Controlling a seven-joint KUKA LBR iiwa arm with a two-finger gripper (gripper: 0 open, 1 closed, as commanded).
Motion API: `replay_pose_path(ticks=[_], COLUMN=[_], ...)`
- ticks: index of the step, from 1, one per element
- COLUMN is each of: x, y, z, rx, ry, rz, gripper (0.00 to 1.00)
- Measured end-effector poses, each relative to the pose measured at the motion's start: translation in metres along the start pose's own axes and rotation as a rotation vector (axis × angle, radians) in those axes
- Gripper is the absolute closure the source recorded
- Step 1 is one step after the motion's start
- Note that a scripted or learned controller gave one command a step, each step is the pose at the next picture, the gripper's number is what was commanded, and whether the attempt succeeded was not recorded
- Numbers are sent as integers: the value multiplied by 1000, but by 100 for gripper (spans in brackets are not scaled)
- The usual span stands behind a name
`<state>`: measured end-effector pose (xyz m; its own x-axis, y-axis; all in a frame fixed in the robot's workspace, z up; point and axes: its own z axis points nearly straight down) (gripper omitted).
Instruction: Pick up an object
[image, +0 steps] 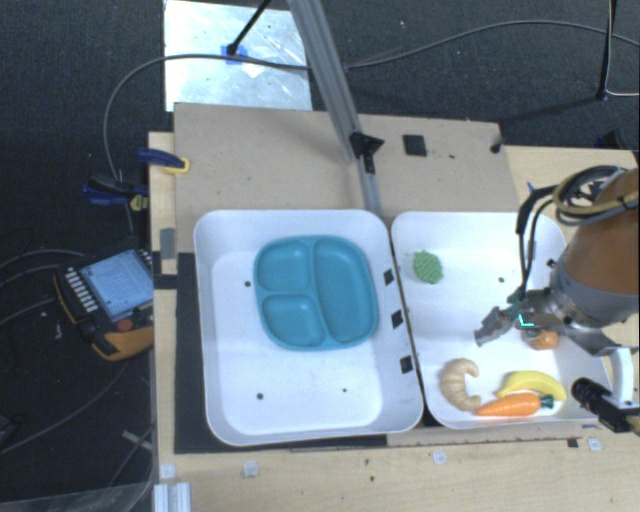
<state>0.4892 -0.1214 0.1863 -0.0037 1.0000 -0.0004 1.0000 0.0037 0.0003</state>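
The right bin (470, 240) holds several toy foods. A green knobbly piece (428, 266) lies near its far left corner. A tan croissant (460, 383), an orange carrot (510, 405) and a yellow banana (533, 383) lie together along its near edge. A small orange piece (545, 340) peeks out by the wrist. My gripper (497, 326) hangs low over the middle of this bin, just above and right of the croissant, pointing left. I see nothing held in it.
A blue divided plate (315, 292) rests in the left bin (230, 380). The raised divider (397, 318) between the bins runs just left of the croissant. A grey pole (335, 80) slants over the bench behind the bins.
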Motion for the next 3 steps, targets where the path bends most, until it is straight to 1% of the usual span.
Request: replay_pose_path(ticks=[1,2,3], x=[0,6,6], y=[0,-3,-1], z=[0,60,100], rx=[-1,4,-3], ry=[0,2,1], rz=[0,2,3], gripper=[0,0,0])
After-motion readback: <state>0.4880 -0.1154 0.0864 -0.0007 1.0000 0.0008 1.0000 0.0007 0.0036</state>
